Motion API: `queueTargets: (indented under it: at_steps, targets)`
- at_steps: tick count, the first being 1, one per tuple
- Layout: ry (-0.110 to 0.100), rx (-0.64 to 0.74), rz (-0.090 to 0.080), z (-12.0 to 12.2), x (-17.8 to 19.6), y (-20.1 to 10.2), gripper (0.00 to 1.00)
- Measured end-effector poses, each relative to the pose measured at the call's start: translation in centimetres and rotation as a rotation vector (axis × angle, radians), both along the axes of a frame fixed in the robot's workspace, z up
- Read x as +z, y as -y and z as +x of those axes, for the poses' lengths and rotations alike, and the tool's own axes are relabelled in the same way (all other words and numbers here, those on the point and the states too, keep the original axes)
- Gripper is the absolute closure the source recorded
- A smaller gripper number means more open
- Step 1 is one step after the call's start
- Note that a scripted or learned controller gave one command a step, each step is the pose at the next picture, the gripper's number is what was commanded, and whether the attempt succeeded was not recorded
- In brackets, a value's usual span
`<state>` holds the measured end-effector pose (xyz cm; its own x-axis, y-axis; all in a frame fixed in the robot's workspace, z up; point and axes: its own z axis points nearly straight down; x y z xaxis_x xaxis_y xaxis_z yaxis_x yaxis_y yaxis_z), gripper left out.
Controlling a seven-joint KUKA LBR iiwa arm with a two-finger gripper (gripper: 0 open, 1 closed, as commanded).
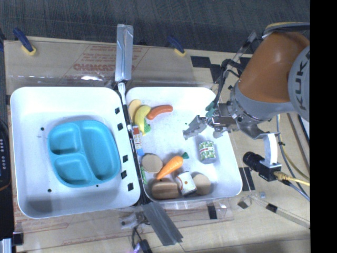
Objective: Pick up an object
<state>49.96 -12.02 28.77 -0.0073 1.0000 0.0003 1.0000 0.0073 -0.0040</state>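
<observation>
The gripper (pixel 192 128) hangs over the right bin (pixel 227 168), its two grey fingers (pixel 196 124) pointing left and spread slightly apart, with nothing between them and bare white bin floor beneath. Just below and to the right of the fingertips stands a small can with a green pea label (pixel 207 151), close by but not touched. Further below and a little left lies a toy carrot (pixel 171 166), tilted, its green top nearest the gripper. Beneath the carrot, along the bin's near wall, sit a brown bread loaf (pixel 164 189), a small can with a red and white label (pixel 185 183) and a tan round piece (pixel 201 183), touching in a row; a flat tan disc (pixel 152 163) lies left of the carrot. Up and to the left of the fingers are an orange sausage (pixel 159 111) and, past it against the bin's left wall, a yellow banana (pixel 137 113). Well to the left, the other bin (pixel 23 141) holds a blue divided plate (pixel 83 152). Behind the gripper, to the right, rises the arm's orange band (pixel 269 67).
</observation>
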Motion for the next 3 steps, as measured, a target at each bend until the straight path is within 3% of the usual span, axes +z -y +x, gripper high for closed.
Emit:
queueTargets:
  at_steps: [1, 2, 3]
  targets:
    - [-0.006, 0.133, 0.002, -1.9, -12.3, 0.3, 0.00]
    - [0.010, 0.060, 0.002, -1.9, -19.3, 2.4, 0.00]
    - [0.003, 0.061, 0.001, -2.1, -18.6, 2.5, 1.00]
